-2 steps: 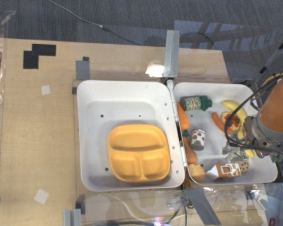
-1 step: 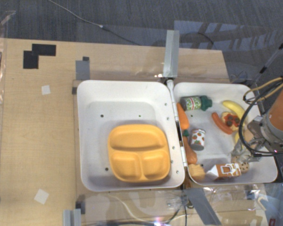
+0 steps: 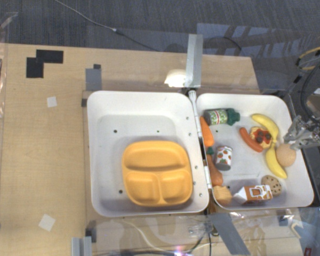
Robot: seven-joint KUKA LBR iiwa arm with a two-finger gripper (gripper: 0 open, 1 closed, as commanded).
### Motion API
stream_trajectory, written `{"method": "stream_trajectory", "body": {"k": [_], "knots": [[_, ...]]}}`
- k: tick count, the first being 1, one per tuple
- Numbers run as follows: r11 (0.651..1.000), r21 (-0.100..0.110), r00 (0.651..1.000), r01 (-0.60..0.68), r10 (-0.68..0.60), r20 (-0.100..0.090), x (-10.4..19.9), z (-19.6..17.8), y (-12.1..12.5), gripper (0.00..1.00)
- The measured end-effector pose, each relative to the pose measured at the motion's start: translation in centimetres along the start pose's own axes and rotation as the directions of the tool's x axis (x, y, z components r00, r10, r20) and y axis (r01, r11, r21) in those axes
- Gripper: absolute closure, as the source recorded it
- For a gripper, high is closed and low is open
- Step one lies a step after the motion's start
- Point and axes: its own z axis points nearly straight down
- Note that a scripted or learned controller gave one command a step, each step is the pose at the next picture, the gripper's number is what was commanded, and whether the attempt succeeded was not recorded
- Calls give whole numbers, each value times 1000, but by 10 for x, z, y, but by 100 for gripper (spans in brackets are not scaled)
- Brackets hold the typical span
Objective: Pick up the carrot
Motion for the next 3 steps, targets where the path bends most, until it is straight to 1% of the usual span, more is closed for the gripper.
{"method": "stream_trajectory", "body": {"k": [1, 2, 3], "knots": [[997, -23, 997, 75, -75, -7, -23, 93, 71, 100], [982, -3, 982, 190, -190, -1, -33, -19, 1, 100], [950, -21, 951, 311, -311, -2, -20, 48, 87, 100]]}}
